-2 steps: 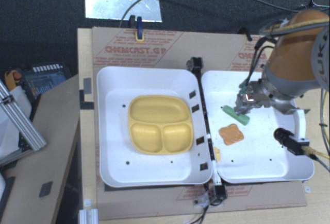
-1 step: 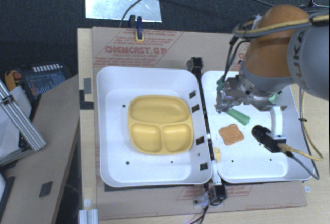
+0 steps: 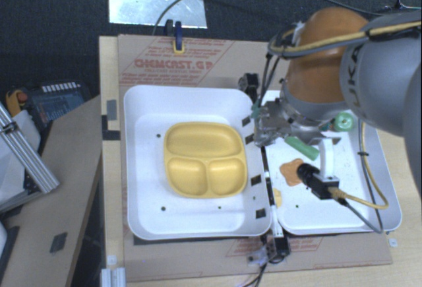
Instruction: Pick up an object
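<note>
Looking like the reaching step, with nothing picked up yet. Hanging the gripper [image 3: 264,128] low over the left edge of the right bin [image 3: 369,216], right by the wall between the two bins. Not being able to tell if the gripper is open or shut, with the big grey arm [image 3: 386,88] hiding much of it.

Lying closest: a green stick [image 3: 301,147], just beside the gripper, to its right. Sitting just in front of the stick: a small flat orange piece [image 3: 290,171]. Peeking out from under the arm, farther right: a round green thing [image 3: 343,123]. Resting in the left bin [image 3: 142,213], on the gripper's other side: a yellow plate [image 3: 203,159] with three sections.

Probably needing next: sliding a little to the right, getting over the green stick, going down, and squeezing across its thin side. Watching out for the bin wall being so close.
</note>
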Robot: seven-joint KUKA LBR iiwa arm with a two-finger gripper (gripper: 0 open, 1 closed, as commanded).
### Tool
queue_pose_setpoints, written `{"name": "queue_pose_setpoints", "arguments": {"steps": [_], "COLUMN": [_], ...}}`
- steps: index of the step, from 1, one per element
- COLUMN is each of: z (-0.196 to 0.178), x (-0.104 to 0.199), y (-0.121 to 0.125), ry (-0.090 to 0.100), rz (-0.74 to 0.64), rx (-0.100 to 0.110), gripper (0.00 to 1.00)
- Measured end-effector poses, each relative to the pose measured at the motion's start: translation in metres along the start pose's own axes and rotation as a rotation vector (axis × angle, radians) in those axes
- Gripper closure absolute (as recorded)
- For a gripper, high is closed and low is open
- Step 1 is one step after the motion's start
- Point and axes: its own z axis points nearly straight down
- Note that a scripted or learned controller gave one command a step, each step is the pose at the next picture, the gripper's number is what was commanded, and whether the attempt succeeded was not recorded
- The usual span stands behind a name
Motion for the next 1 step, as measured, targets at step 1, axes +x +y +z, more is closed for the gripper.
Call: {"name": "queue_pose_setpoints", "arguments": {"steps": [1], "z": [0.0122], "x": [0.0424], "y": [0.0029], "ry": [-0.001], "rz": [0.001], "rx": [0.001], "gripper": [1.00]}}
